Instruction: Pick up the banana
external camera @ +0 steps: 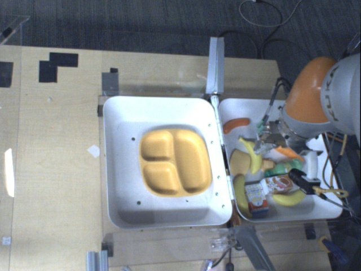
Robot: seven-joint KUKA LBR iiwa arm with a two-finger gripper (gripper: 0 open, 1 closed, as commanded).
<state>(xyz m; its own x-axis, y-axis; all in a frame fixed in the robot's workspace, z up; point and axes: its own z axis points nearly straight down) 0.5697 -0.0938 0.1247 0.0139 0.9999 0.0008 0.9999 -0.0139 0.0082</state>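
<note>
The banana (252,153) lies near the middle of the right bin (231,107), toward its left wall. The gripper (265,143) sits just beside it; whether it's open or closed, I cannot tell. I'd come straight down across the curve, not along it. A sausage (236,124), a carton (256,196), another yellow fruit (289,199) crowd round; the yellow tray (175,161) fills the left bin

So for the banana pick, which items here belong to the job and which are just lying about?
Part of the job:
- banana, in the right bin
- gripper, low beside that banana

Just lying about:
- yellow divided tray in the left bin
- sausage
- carrot
- small carton
- second banana
</note>
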